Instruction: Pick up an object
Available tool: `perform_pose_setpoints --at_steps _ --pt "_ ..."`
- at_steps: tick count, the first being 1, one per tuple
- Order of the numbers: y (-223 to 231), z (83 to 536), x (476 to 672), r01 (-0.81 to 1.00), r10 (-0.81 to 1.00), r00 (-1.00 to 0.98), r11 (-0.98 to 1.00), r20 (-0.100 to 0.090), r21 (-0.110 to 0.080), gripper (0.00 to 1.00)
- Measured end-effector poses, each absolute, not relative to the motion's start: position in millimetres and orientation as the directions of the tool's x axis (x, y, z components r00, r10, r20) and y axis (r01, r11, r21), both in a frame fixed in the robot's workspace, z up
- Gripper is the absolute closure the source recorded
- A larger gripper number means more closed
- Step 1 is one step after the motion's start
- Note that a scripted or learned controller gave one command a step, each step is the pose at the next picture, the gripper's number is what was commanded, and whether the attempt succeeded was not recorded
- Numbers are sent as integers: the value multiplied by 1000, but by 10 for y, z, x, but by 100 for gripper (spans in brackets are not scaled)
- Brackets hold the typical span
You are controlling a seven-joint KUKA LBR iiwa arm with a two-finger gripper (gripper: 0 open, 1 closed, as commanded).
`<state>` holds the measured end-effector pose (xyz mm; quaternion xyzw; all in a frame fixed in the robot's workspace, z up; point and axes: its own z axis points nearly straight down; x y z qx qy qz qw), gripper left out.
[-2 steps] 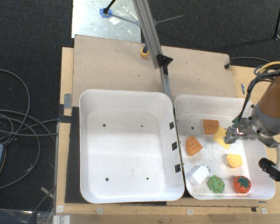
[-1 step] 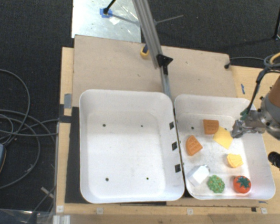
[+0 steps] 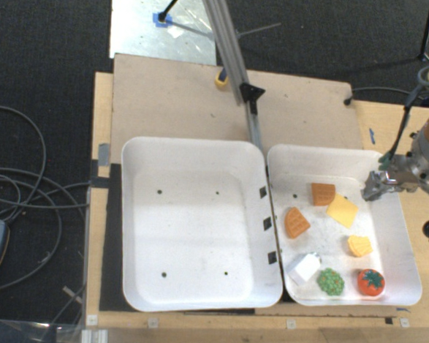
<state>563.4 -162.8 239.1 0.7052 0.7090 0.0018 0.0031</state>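
The right bin [image 3: 296,162] holds several small objects: an orange block [image 3: 323,194], a yellow wedge [image 3: 342,210], an orange waffle-like piece [image 3: 296,223], a small yellow piece [image 3: 359,245], a white block [image 3: 305,267], a green bumpy ball [image 3: 330,281] and a red tomato-like ball [image 3: 370,282]. My gripper [image 3: 375,187] hangs at the right bin's far right side, right of the orange block and above the yellow wedge. Nothing shows between its fingers.
The left bin [image 3: 136,198] lies beside the right one, with black clips along the shared wall. A grey pole [image 3: 231,43] slants across the brown board behind the bins. Cables and a pendant lie on the dark floor at left.
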Motion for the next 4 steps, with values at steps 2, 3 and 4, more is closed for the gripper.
perform_pose_setpoints --at_steps 2,3,4 --pt "-497 2228 5947 1000 1000 -11 11 2 3 100" --pt "31 2302 6222 1000 1000 -11 11 2 5 100" --pt "452 2286 6365 1000 1000 -10 10 1 3 100"
